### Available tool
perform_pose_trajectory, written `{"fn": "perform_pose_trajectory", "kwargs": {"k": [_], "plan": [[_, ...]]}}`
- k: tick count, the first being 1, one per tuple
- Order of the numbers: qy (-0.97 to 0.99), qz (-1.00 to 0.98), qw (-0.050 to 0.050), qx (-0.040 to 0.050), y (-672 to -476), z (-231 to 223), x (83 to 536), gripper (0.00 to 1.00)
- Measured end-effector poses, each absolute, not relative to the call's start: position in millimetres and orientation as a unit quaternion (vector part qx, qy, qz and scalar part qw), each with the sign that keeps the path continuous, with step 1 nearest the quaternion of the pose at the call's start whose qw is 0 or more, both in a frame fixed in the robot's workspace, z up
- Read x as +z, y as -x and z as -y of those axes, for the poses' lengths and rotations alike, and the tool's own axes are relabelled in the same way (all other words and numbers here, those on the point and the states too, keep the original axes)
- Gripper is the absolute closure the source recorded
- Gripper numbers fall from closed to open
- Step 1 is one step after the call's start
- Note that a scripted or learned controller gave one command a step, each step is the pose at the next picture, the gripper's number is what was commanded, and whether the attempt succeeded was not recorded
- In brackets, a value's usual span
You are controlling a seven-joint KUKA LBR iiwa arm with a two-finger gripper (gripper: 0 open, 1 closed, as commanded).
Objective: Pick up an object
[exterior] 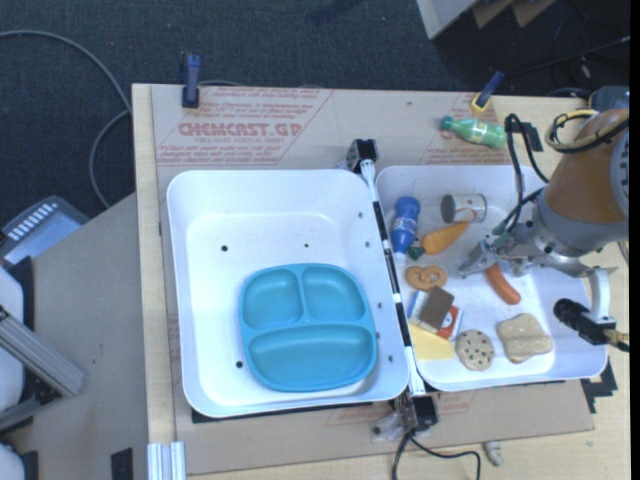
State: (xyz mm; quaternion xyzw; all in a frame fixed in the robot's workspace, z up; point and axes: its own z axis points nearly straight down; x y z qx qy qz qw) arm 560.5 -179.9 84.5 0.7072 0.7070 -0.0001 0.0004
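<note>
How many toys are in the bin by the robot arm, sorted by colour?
Blue: 1, bottle
Orange: 3, carrot, sausage, pretzel
Grey: 1, can
Tan: 2, cookie, bread
Yellow: 1, cheese
Brown-and-red: 1, packet
Total: 9

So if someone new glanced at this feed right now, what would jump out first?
Probably the blue tray, alone in the left bin. Next, the clutter of toy food in the right bin: a carrot, a hot dog, a cookie and bread. The gripper is down among them, beside the hot dog.
</note>
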Motion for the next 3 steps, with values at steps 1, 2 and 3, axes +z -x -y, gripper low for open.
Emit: {"fn": "perform_pose_trajectory", "kwargs": {"k": [1,2,3], "plan": [[-0.707,-0.707,0.001,0.0004,-561.0,179.9,94.6,1.0],[-0.707,-0.708,0.001,0.0006,-586.0,105.9,84.5,1.0],[-0.707,-0.707,0.0,0.0002,-519.4,83.2,184.9,1.0]]}}
